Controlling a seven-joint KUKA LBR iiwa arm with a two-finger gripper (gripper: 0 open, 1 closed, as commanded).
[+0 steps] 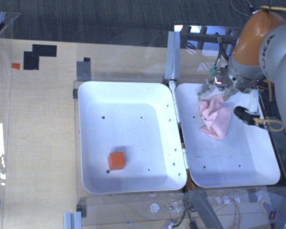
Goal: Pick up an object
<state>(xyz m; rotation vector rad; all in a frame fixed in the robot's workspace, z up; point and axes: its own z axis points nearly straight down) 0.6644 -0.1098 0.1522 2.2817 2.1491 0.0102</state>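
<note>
the tool sits at the top of the pink cloth in the right bin (whether it grips cannot be told).

Claw over pink cloth — right bin.

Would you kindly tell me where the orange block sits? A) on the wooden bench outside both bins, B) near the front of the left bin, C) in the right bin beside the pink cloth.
B: the orange block rests in the left bin, while the pink cloth lies in the right bin.
</note>
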